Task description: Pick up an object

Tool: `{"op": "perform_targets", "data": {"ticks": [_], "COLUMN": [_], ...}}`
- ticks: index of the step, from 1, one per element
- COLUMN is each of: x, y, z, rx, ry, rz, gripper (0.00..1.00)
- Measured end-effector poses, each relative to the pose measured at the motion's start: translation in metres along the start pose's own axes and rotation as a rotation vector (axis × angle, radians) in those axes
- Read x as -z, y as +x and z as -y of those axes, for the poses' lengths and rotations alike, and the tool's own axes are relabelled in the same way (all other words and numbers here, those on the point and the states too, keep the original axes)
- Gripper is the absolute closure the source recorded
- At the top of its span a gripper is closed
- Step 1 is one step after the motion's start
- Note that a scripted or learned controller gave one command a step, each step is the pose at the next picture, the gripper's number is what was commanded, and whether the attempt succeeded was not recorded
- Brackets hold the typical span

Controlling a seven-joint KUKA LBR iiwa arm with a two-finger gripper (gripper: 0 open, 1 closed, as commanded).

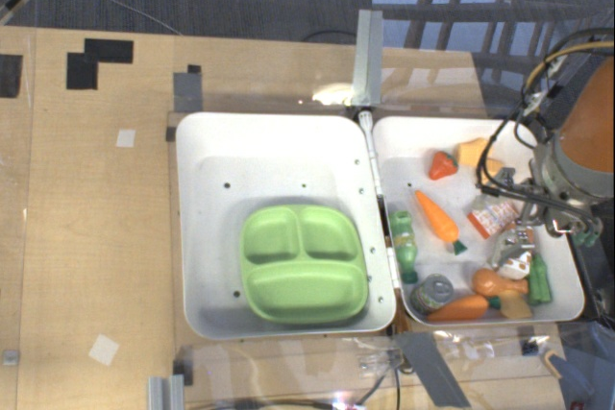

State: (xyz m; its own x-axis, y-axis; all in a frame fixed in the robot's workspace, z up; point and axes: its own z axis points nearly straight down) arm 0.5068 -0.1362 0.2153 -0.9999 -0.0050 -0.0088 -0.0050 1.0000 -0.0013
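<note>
The right bin (pixel 413 149) is where the pickable things lie, scattered over its floor; a toy carrot (pixel 437 218) lies slantwise near the middle, its green tip pointing toward the lower right; above it sits a small red piece (pixel 442 166), and just beside that a yellow wedge (pixel 471 152) near the far wall; along the left wall stands a green bottle-like item (pixel 403 245), touching or nearly touching the divider; at the near wall rest a grey tin (pixel 435 288), a long orange piece (pixel 459 308) just in front of it, a rounder orange piece (pixel 492 282) and a pale lump (pixel 516 305) to the right, and a green stick (pixel 539 280) by the right wall; a red-and-white packet (pixel 490 220) lies between the carrot and the arm.

The gripper (pixel 516 250) hangs low over the right side of that bin, above the round orange piece and close by the packet; from here I cannot tell whether it is spread or closed, nor whether anything is in it; the grey wrist with its cables and the orange band (pixel 588 120) come in from the right.

The left bin (pixel 211 158) holds a green divided tray (pixel 304 262), lying flat toward the near side; both bins sit on the wooden bench (pixel 86 235).
</note>
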Motion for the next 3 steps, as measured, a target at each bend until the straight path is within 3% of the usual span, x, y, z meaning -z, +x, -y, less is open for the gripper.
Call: {"op": "perform_targets", "data": {"ticks": [1, 2, 3], "x": [-0.082, -0.125, -0.127], "y": [-0.015, -0.022, -0.099], "z": [-0.019, -0.027, 0.003], "rx": [-0.023, -0.062, -0.181], "ry": [-0.003, 0.001, 0.0], "rz": [-0.008, 0.008, 0.007], "gripper": [0.0, 0.0, 0.0]}}
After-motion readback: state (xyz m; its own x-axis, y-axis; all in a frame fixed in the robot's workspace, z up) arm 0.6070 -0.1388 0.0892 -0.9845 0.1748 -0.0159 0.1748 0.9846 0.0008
